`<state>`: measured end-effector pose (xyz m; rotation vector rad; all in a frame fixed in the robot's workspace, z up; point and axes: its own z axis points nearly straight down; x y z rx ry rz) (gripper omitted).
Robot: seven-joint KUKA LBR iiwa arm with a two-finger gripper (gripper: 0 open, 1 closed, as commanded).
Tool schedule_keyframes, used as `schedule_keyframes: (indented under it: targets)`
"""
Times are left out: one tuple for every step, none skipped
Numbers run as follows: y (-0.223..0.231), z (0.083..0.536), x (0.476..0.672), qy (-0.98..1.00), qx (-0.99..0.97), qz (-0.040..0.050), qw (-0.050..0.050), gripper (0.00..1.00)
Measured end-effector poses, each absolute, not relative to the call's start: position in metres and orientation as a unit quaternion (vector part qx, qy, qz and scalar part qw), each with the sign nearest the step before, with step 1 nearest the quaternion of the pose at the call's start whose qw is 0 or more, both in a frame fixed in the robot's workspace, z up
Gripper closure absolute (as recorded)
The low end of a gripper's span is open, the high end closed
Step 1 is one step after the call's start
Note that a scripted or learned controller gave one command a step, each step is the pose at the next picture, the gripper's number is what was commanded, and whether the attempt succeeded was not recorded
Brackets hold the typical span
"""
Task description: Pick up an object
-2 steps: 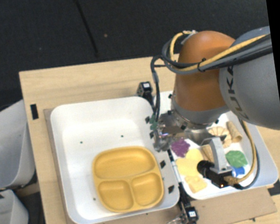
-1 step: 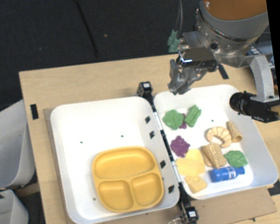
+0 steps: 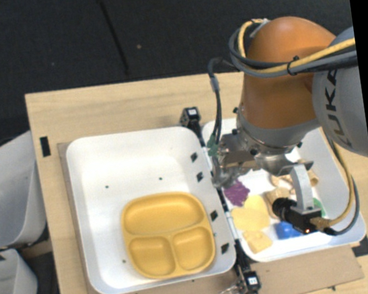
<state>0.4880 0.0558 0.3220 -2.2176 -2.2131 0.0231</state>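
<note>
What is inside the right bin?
A purple thing, two pale yellow pieces and a blue thing show in the bin. The arm covers much of the rest, so what lies under it cannot be seen.

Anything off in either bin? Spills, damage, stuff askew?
Nothing stands out. The yellow divided tray lies flat, right side up, in the left bin. The purple piece, pale yellow pieces and blue piece all sit inside the right bin.
</note>
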Motion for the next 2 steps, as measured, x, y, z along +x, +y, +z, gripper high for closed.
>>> schedule_keyframes:
  targets:
    - [0.122, 0.389, 0.506, -0.71, -0.704, -0.0033, -0.002, 1.0]
    - [0.01, 0.466, 0.49, -0.704, -0.711, -0.0029, -0.005, 1.0]
